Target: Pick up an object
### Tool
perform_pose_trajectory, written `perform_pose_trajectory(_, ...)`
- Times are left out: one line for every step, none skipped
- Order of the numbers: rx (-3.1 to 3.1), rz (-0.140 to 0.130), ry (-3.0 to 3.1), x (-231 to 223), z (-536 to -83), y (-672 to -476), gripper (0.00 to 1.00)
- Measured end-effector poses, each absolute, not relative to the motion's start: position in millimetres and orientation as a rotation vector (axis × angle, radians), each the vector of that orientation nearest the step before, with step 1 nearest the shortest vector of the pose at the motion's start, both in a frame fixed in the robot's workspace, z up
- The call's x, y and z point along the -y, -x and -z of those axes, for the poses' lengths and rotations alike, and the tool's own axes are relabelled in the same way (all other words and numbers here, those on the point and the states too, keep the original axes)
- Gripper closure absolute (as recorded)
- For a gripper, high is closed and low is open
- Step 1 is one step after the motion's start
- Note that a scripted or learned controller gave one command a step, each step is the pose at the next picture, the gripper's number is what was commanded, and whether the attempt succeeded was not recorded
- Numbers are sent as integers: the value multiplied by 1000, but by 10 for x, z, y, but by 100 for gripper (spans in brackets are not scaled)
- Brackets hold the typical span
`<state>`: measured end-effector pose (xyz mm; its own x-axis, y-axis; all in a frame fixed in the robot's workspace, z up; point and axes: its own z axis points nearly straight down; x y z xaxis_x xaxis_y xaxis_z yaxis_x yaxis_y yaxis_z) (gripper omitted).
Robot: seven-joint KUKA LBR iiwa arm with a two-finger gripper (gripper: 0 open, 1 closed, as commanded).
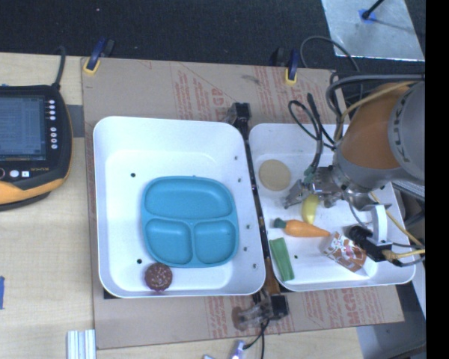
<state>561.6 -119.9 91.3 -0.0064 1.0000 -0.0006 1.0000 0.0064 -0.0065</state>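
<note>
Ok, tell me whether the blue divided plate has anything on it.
Empty. The blue divided plate in the left bin shows bare blue in all three compartments; the dark round object lies outside it.

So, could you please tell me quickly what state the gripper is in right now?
Gripper: low in the right bin, at the yellow object beside the toy carrot; open or closed cannot be told.

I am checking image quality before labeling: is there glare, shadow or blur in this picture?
Camera view: even light, the left bin bright white but not washed out; soft shadow beside the blue tray; slightly soft overall, and the gripper area is cluttered and hard to read.
</note>
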Motion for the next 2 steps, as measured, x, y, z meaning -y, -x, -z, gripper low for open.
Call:
perform_pose_trajectory(2232, -11, 2208, 1215, -1022, -5621, 100)
perform_pose_trajectory(2226, -1, 2214, 418, -1924, -5901, 100)
